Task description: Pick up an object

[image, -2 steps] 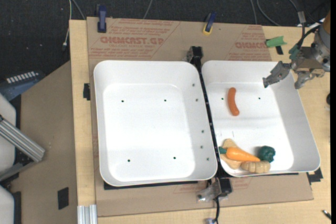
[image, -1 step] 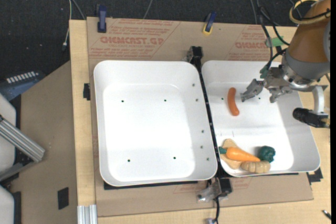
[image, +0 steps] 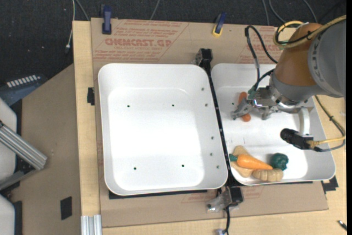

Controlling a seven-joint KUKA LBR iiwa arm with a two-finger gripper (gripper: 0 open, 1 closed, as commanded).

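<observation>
While the grey arm (image: 324, 60) with its orange band reaches in from 3 o'clock, its gripper (image: 246, 111) hangs low over the right bin (image: 275, 176), metal fingers angled toward 9 o'clock; whether they are spread or pressed together I cannot tell. A small orange-red object (image: 243, 98) sits right at the fingertips. At the bin's 6 o'clock edge lie a glossy tapered carrot (image: 250, 162), a lumpy tan piece (image: 268, 174) and a rounded teal lump (image: 279, 160). The smooth white left bin (image: 159, 77) lies at 9 o'clock

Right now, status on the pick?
Gripper low in right bin, over a small orange piece. Carrot lying untouched near front edge. Left bin beside.
</observation>
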